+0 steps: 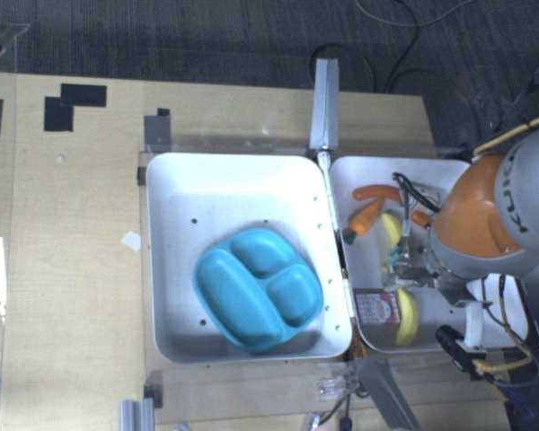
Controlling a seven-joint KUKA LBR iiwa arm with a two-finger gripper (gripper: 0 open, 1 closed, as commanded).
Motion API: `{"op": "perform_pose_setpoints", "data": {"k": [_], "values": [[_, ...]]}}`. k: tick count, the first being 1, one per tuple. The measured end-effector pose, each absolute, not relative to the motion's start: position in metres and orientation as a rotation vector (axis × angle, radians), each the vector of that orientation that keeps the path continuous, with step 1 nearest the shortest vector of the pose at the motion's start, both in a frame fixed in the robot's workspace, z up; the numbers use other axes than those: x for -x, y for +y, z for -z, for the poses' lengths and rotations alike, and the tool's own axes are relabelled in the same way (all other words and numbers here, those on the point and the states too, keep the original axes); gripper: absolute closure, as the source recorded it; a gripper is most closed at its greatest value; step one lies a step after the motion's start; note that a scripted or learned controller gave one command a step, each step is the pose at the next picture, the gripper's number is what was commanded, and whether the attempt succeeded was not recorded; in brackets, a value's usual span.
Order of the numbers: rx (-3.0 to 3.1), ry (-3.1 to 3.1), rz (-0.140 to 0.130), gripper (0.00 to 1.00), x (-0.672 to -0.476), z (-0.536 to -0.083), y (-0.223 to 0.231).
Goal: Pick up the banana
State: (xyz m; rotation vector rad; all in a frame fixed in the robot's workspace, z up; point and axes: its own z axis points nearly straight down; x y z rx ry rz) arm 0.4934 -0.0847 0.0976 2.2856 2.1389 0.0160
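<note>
We judge the banana [406, 318], lower right bin, light, smooth, bruisable; grip mid-body; gripper [404, 263] state we cannot tell.

We are in a robot lab. We see a bench [63, 241] with two bins [171, 241], an arm [503, 205] and loose cables [413, 7].

My pincer [402, 272] hangs low in the right bin [449, 171], my orange band [472, 206] just to its right. The banana [406, 317] lies directly below it, beside a small dark packet [375, 310] to the lower left. Just above is a second yellow fruit [391, 229]; further up lie a carrot [366, 217] and a sausage [377, 191]. Far left, in the other bin [175, 241], sits a blue divided tray [256, 285].
</note>
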Motion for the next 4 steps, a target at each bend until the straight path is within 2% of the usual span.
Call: {"op": "perform_pose_setpoints", "data": {"k": [1,2,3,4], "values": [[-2.051,2.378,-0.002,1.00,-0.488,-0.183,-0.039],[-2.258,2.184,0.000,1.00,-0.488,-0.182,-0.025],[-2.618,1.738,0.003,1.00,-0.487,-0.182,-0.004],[-2.826,1.374,0.004,1.00,-0.490,-0.182,-0.067]]}}
